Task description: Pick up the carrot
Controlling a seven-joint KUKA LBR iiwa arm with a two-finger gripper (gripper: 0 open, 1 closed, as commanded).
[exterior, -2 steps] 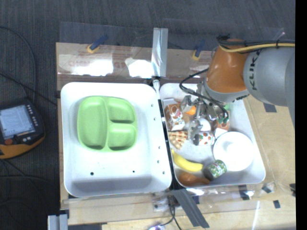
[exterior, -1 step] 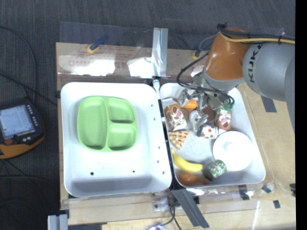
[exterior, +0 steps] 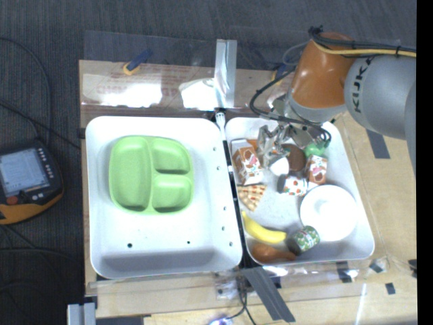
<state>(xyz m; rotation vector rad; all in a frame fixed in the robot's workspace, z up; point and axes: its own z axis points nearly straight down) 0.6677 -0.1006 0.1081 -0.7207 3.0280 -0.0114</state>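
An orange-brown, elongated thing that looks like the carrot lies at the front edge of the right bin, partly under a yellow banana. My gripper hangs low over the far part of that bin, well away from the carrot, among small packets. Nothing shows in its grasp. A small orange piece sits just left of the gripper, half hidden behind a printed carton.
The right bin also holds a white bowl, a green-topped jar, a waffle-like wedge and red-and-white packets. A green divided plate lies in the left bin.
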